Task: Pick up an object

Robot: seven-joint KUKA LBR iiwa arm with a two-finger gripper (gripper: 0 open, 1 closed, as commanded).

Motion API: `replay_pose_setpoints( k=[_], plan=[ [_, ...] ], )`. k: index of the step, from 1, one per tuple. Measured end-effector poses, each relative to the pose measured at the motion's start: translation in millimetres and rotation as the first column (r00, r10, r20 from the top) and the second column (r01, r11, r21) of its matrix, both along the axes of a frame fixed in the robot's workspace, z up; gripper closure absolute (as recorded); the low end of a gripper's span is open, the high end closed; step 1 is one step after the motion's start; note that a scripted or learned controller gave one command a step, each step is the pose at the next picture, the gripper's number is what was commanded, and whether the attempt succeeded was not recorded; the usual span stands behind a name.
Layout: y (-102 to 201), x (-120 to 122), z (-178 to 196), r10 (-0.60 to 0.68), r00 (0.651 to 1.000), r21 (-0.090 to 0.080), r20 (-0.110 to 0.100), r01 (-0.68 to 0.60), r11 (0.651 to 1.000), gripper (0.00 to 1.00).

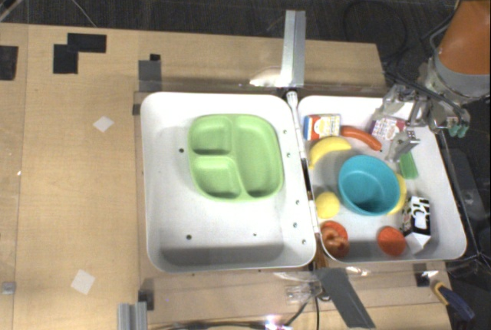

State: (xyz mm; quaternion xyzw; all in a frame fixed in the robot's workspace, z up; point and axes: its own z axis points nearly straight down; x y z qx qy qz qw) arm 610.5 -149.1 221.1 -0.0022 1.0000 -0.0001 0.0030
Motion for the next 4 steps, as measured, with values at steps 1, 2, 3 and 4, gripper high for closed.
replay_pose_setpoints(
  k=[1, 2, 3, 4],
  plan=[
    [-18.0, 57.5, -126.3, -0.055, 0.998, 0.002, -0.007, 0.055, 0.998, 0.00],
    [-39.4, 3.2, -133.6, -0.156, 0.988, 0.001, 0.005, 0.156, 0.988, 0.00],
    [20.3, -27.2, -131.9, -0.166, 0.986, 0.003, 0.009, 0.166, 0.986, 0.00],
    [59.0, -34.5, -131.4, -0.171, 0.985, 0.001, 0.011, 0.171, 0.985, 0.00]
  ],
)
